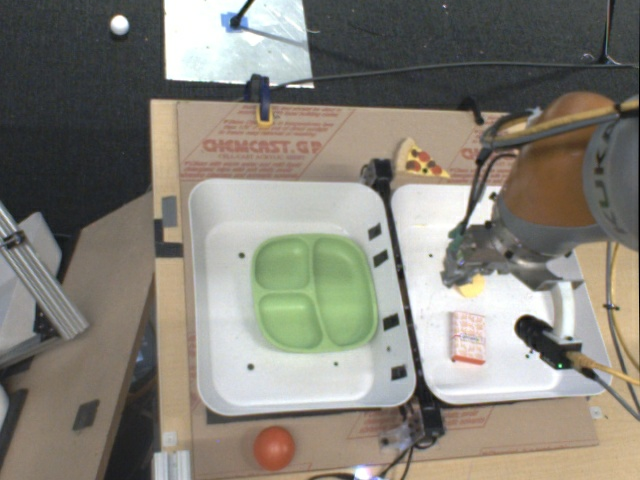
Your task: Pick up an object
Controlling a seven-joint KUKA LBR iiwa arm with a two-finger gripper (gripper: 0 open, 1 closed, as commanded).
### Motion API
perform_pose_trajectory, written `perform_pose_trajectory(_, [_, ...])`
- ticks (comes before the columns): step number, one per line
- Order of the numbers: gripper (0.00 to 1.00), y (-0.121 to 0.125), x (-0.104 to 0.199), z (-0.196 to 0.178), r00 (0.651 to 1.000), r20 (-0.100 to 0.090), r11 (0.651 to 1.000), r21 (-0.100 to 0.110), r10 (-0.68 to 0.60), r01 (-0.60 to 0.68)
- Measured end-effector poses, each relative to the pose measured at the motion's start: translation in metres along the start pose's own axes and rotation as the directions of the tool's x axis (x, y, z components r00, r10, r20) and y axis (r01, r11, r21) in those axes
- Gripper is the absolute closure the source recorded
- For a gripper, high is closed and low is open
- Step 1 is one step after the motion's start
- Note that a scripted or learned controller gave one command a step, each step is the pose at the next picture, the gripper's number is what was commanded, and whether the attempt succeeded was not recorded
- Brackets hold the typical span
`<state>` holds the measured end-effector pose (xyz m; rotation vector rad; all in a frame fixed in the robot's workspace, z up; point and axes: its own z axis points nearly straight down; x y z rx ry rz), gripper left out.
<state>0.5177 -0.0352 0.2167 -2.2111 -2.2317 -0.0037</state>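
Yellow object (472, 287) lies in the right bin (430, 218), directly under my pincer (462, 268), which sits low over it; whether it is gripped I cannot tell. Just below the pincer lies a small red-and-white packet (468, 337). To its left, in the other bin (215, 368), rests a green divided tray (314, 292). An orange ball (274, 447) sits on the worktop (300, 133) well beyond.

Bright, even overhead light, no harsh shadows. Both white bins (300, 203) near blown out, faint grey shading along inner walls. Glare patch on silver sheet (238, 28) up top. Dark backdrop swallows detail. Arm (560, 183) slightly soft, edges smeared. Green tray (315, 291) crisp, colours clean. Mild grain overall.
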Motion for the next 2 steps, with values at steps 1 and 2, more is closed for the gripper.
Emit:
perform_pose_trajectory(1, [1.0,-0.001,0.054,-0.013,1.0,0.0,1.0,-0.001,-0.001,0.001])
perform_pose_trajectory(2, [1.0,0.002,0.108,-0.019,1.0,0.0,1.0,0.0,-0.001,0.001])
